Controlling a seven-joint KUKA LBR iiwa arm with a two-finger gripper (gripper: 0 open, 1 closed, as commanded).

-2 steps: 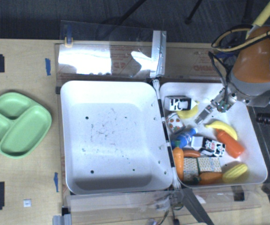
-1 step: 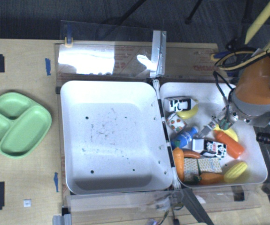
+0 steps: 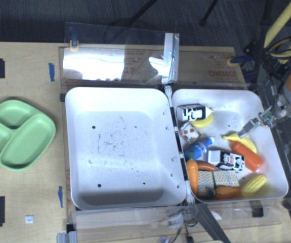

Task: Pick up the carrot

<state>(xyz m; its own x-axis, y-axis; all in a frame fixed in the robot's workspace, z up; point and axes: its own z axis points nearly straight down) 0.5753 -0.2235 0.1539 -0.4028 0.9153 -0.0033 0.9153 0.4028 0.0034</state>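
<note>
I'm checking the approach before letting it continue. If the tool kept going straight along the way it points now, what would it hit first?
The tool points down-left into the right bin. First in that line seems to be the yellow banana-like piece lying against the carrot, though height above them is unclear.

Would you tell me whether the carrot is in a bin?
In: the carrot lies in the right bin, among other items.
</note>
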